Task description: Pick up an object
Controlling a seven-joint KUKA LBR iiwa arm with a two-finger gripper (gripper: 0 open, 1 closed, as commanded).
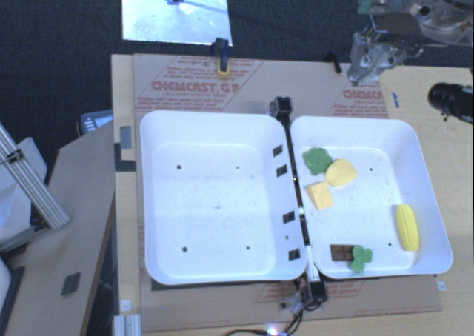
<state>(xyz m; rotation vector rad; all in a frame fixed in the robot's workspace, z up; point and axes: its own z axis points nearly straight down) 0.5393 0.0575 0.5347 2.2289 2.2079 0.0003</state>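
Note:
The right bin (pixel 415 149) holds several small items. A green leafy piece (pixel 317 160) lies near its left wall, touching a round yellow piece (pixel 341 173). Just below them sits a pale yellow wedge (pixel 320 195). A yellow corn cob (pixel 406 226) rests by the right wall. Near the front edge a brown block (pixel 340 252) lies beside a small green piece (pixel 361 257). My gripper (pixel 364 69) hangs high over the bench behind the right bin, well apart from everything, with nothing between its fingers.
The left bin (pixel 215 197) stands beside the right one, joined by a black clip strip (pixel 292 186). A shiny metal sheet (pixel 176 0) lies at the back. A yellow and blue clamp (pixel 221 59) sits on the board's far edge.

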